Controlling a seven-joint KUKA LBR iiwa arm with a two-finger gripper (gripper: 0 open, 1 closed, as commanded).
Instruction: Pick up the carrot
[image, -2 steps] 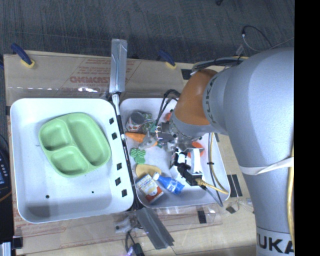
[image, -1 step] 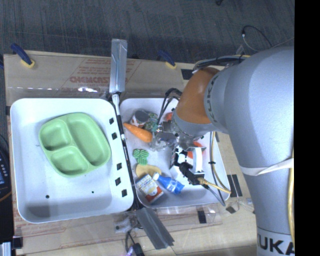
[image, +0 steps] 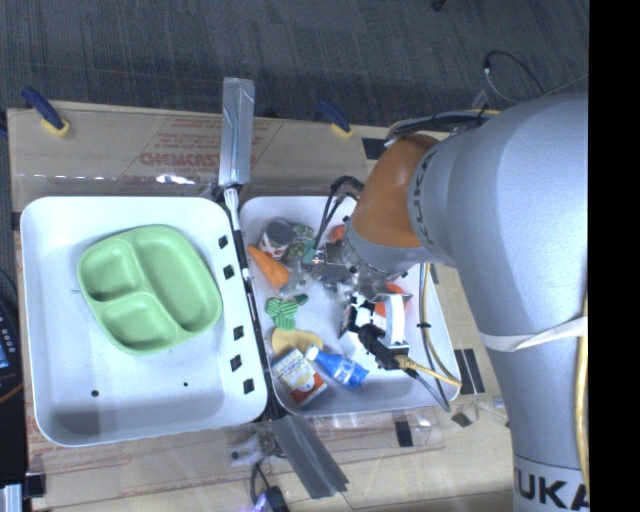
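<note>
The orange carrot (image: 268, 265) lies near the left wall of the right bin (image: 432, 395), tilted, just below a small round can (image: 277, 238). My gripper (image: 303, 277) reaches in from the right and hangs low over the bin, its tip just right of the carrot's lower end. Nothing can be made out between its tips, and the wrist covers much of the bin's middle.
A green ridged toy (image: 284, 312), a blue bottle (image: 341, 371) and a yellow-and-white packet (image: 295, 370) lie in the right bin's front half. A red-and-white item (image: 397, 310) sits under the wrist. The left bin (image: 50, 395) holds a green divided plate (image: 150, 288).
</note>
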